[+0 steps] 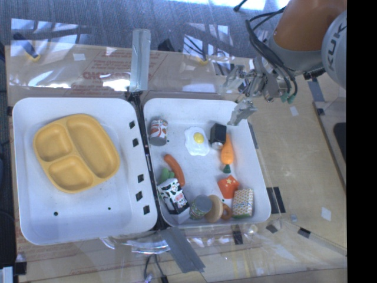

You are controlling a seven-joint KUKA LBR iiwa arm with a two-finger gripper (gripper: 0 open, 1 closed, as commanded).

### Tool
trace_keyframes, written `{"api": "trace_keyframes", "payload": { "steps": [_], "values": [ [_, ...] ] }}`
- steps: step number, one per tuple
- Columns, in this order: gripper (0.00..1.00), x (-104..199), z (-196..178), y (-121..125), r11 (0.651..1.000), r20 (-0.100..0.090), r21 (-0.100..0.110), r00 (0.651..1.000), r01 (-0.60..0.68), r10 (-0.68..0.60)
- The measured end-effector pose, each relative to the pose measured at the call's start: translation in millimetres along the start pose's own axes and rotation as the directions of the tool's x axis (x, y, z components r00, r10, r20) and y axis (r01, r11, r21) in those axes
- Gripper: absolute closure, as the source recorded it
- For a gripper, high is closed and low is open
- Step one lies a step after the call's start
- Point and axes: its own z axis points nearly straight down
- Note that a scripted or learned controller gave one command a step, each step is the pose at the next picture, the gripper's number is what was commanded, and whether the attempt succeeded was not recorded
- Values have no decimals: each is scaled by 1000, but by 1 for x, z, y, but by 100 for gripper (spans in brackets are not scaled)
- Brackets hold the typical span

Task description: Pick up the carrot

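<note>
Camera view first: your carrot lies in the right bin, near its right wall, a short orange cone with its green tip pointing toward the near edge. Just to its left you see a small black block and a fried egg; below it sits a red-orange piece. The gripper hangs over the bin's far right corner, above and apart from the carrot, grey fingers angled down toward the bin. You cannot tell from this angle whether those fingers are apart or together, and nothing is visible between them. The yellow divided plate rests in the left bin.
</note>
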Motion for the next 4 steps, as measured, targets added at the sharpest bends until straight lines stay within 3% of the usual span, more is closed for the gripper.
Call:
{"api": "trace_keyframes", "payload": {
  "steps": [1, 2, 3, 4],
  "values": [
    [0, 10, 103, -26, 996, -9, -5, 996, 90, -90],
    [0, 48, 191, -25, 996, 5, 1, 996, 91, -91],
    [100, 46, 180, -23, 995, 8, 2, 995, 100, -100],
    [100, 79, 108, 4, 985, 5, -1, 985, -172, 172]
  ]
}}
